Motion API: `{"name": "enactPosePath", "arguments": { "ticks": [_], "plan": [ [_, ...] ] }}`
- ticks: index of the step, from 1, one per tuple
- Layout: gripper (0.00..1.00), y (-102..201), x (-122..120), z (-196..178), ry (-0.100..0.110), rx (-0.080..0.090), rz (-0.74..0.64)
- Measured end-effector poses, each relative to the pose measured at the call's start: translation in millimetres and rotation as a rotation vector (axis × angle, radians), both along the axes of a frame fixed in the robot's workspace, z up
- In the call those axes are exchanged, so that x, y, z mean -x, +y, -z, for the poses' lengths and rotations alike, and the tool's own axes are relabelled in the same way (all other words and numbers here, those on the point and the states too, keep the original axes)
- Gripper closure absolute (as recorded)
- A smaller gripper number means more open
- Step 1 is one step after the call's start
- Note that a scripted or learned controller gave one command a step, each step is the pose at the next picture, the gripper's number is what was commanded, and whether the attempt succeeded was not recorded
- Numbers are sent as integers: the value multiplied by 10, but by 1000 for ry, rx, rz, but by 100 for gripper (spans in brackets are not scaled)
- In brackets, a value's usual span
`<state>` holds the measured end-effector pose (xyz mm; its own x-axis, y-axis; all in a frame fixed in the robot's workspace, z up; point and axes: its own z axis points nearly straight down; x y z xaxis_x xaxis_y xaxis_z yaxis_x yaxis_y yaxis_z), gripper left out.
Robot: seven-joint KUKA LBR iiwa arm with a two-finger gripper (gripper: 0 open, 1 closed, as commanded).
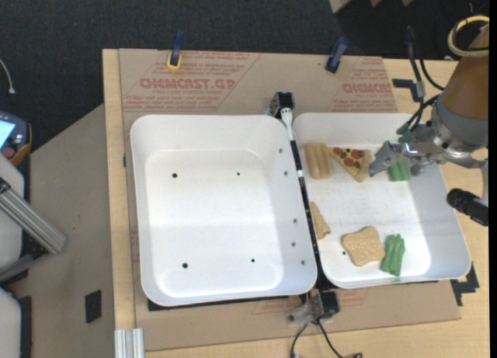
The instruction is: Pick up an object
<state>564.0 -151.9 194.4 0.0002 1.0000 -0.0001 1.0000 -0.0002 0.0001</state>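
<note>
Grey metal fingers of the tool [394, 160] hang low over the upper part of the right bin [450, 259], and whether they are spread or closed cannot be told from this view. A small green piece [398, 170] sits directly at the fingertips, partly covered by them; it cannot be confirmed as gripped, since contact between fingers and piece is not resolved. Just beside the tool, toward the divider, lies a pizza slice [351, 160], and next to that a tan bread roll [318, 161]. Risk: a closing motion here may clip the pizza slice as well as the green piece, or push the green piece flat against the bin floor instead of seating it between the fingers. Lower in the same bin, well apart from the tool, lie a slice of toast [363, 245] touching a green vegetable [393, 255], with a small tan wedge [318, 221] near the divider. The left bin [147, 193] adjoins on the table [116, 193]. Risk: a lift begun with a shallow grip is likely to drop the piece back into the bin.
</note>
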Motion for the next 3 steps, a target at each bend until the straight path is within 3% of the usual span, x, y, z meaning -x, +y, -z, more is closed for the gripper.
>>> {"name": "enactPosePath", "arguments": {
  "ticks": [1,2,3],
  "plan": [
    [0,682,-1002,-780,-16,0,-11],
    [0,264,-1021,-408,3,1,3],
    [0,-534,-989,1001,9,0,7]
  ]
}}
